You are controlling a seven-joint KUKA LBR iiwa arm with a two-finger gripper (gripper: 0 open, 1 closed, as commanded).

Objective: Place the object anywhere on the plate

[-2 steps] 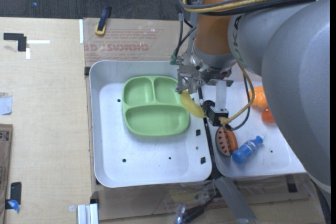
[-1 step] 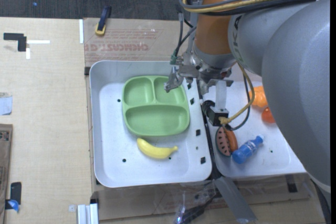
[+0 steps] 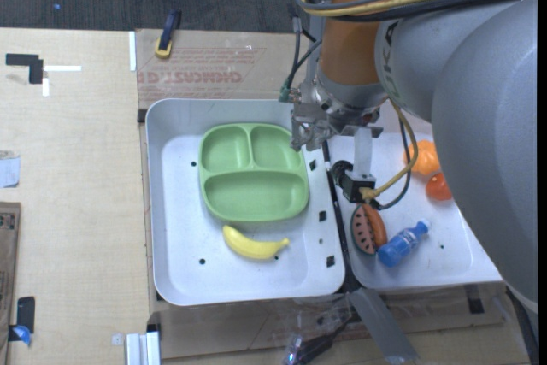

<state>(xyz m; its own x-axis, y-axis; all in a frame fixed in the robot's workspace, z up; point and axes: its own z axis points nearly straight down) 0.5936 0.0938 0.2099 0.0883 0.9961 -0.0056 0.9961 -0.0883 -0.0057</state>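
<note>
Claw point(image 3: 309, 137) hovering over plate point(image 3: 253, 172) rt edge, can't tell its state; banana point(image 3: 255, 244) lying just below plate.

The arm point(image 3: 479, 98) is showing broad, smooth grey casing, rounded like a thick tube. An orange band point(image 3: 363, 30), domed and glossy, is sitting above the wrist. Black and yellow cables point(image 3: 410, 0) are running along the casing and looping beside the band. Below it, a darker metal wrist section point(image 3: 338, 103) is carrying thin black wires, and 1 yellow cable point(image 3: 395, 178) is curling under it.
</note>
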